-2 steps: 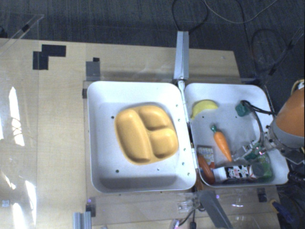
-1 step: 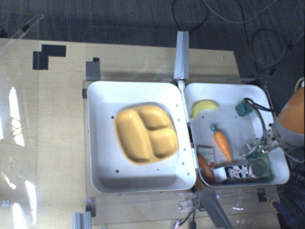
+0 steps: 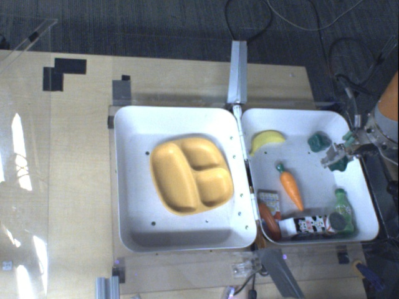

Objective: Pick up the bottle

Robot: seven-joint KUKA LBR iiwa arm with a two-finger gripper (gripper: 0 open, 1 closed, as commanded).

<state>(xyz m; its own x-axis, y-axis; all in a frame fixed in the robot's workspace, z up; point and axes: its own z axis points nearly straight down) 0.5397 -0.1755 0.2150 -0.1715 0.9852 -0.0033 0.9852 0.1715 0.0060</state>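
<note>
overhead, one pale wooden bench (image 3: 75,185) with two white bins on it, dark carpet and black cables behind.

left bin (image 3: 134,229): one yellow divided tray (image 3: 190,173). right bin (image 3: 368,220): one green bottle (image 3: 341,212) standing in the near right corner, just beside one flat dark printed packet (image 3: 310,225); one carrot (image 3: 290,189) in the middle; one yellow piece (image 3: 267,139) at the far left wall; one teal lump (image 3: 319,142) at the far side; one reddish item (image 3: 269,220), partly hidden by the rim. gripper (image 3: 336,159) hovers over the bin's right side, apart from the bottle; whether its fingers are apart or together cannot be told. arm cut off at the right edge.
</note>
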